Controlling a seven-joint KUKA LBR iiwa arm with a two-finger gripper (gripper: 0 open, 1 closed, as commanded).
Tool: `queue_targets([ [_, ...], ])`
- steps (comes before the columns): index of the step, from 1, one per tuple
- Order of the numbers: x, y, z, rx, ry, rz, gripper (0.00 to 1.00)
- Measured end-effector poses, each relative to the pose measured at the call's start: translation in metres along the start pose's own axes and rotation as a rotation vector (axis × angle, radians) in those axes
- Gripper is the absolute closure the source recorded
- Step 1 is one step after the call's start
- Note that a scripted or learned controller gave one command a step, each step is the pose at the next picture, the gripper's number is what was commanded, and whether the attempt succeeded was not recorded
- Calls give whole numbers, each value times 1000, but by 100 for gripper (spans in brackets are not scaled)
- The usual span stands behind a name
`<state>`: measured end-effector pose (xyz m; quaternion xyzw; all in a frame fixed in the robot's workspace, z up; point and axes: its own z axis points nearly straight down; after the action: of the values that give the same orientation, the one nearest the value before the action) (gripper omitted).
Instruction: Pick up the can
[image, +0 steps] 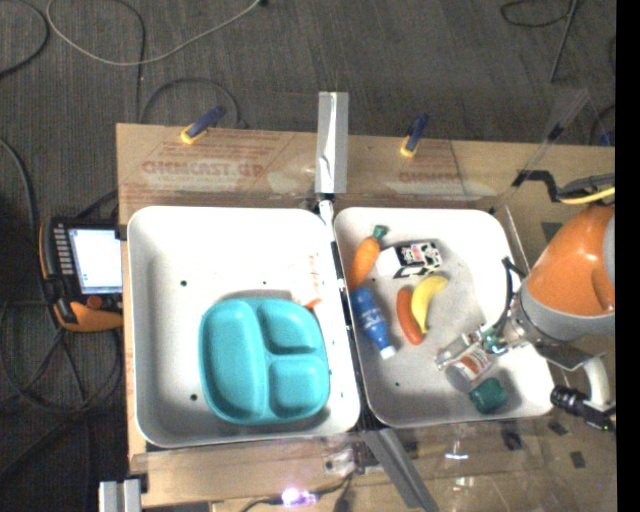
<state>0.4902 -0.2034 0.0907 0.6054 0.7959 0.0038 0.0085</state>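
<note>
Left bin (160, 300): teal tray (265, 360), three compartments, sits toward its near side. Right bin (520, 400): carrot (366, 257) at far left, blue bottle (372, 322) just near of it, black-and-white box (418, 256) to the right, banana (428, 299) lying against a red-orange piece (408, 316). Can (467, 366) lies tilted at near right, green object (489, 396) touching its near side. End effector (483, 340) right at the can's far end; cannot tell whether it's apart or clamped on it. Arm (572, 285) enters from right.

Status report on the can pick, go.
End effector low in right bin, over the can; grip unconfirmed. Can lying near bin's front. Green object touching it; banana clear behind.
</note>
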Motion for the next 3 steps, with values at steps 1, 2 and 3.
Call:
queue_targets([
  [1, 0, 2, -10, -3, -1, 0, 100],
  [2, -19, -8, -61, 12, 7, -220, 100],
  [3, -36, 62, -158, 13, 10, -485, 100],
])
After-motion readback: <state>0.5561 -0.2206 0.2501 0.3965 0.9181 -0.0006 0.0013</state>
